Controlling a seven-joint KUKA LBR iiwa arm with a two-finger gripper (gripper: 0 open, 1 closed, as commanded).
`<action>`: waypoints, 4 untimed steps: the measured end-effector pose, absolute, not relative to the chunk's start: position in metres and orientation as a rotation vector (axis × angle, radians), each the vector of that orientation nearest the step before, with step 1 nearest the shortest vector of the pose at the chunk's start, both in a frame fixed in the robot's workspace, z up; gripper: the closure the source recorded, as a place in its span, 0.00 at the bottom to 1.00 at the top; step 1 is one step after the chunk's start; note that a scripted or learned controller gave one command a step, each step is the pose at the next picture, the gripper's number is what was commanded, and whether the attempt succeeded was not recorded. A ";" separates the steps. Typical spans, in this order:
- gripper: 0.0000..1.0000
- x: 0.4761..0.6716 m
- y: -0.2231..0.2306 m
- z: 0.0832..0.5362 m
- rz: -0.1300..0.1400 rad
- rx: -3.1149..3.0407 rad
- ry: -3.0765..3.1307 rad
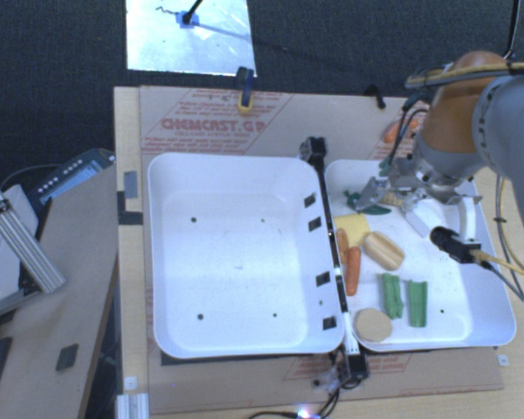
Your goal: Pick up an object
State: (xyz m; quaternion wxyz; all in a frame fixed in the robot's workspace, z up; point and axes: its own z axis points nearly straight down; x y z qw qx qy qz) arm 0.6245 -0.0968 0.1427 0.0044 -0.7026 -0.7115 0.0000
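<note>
My gripper (375, 193) hangs low over the far left part of the right bin (489, 321), reaching in from the right. A small dark green thing (364, 203) lies right at its tip; whether it is held I cannot tell. Closer to the front lie a yellow block (352, 227), an orange carrot (353, 271), a tan bread roll (383, 250), two green sticks (391, 295) (417, 303) and a round tan disc (373, 325).
The left bin (170, 234) stands beside the right one, with a black divider strip (326, 234) along their shared edge. An orange thing (391, 133) lies on the bench behind the right bin. A yellow-and-blue clamp (244, 90) sits at the board's far edge.
</note>
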 end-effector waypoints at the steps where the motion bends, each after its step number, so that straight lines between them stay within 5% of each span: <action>1: 0.00 0.589 -0.086 0.142 0.001 -2.219 -2.222; 2: 0.00 0.634 -0.121 0.095 -0.004 -2.224 -2.227; 3: 0.00 0.583 -0.088 0.084 0.001 -2.223 -2.223; 4: 1.00 0.586 -0.089 0.096 -0.003 -2.222 -2.225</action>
